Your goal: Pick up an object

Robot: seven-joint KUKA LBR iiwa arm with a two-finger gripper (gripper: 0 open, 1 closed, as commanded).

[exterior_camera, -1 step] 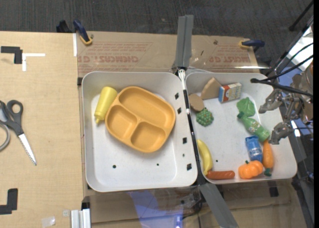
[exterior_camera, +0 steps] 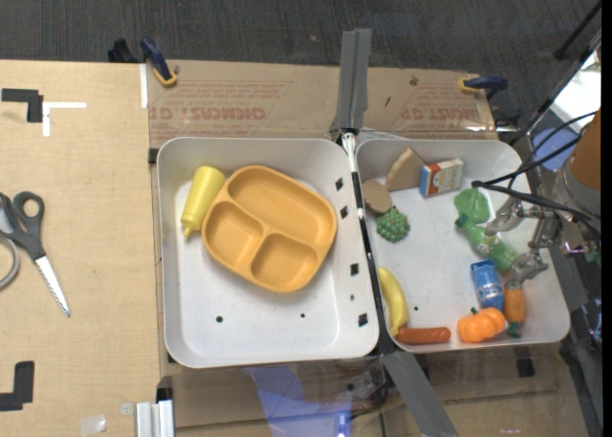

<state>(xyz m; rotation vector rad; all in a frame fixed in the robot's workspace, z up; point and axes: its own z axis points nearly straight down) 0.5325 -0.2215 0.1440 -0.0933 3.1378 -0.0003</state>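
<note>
1. Two white bins: the left bin (exterior_camera: 182, 330) holds one orange divided plate (exterior_camera: 265, 228) and one yellow bottle (exterior_camera: 199, 198); the right bin (exterior_camera: 435, 244) holds about ten toys, including a broccoli (exterior_camera: 392, 225), banana (exterior_camera: 391, 297) and blue can (exterior_camera: 487, 283).
2. The bench is cardboard-covered; scissors (exterior_camera: 33, 244) lie left.
3. The gripper (exterior_camera: 516, 244) hangs over the right bin's right side, fingers apart, clamping nothing.
</note>
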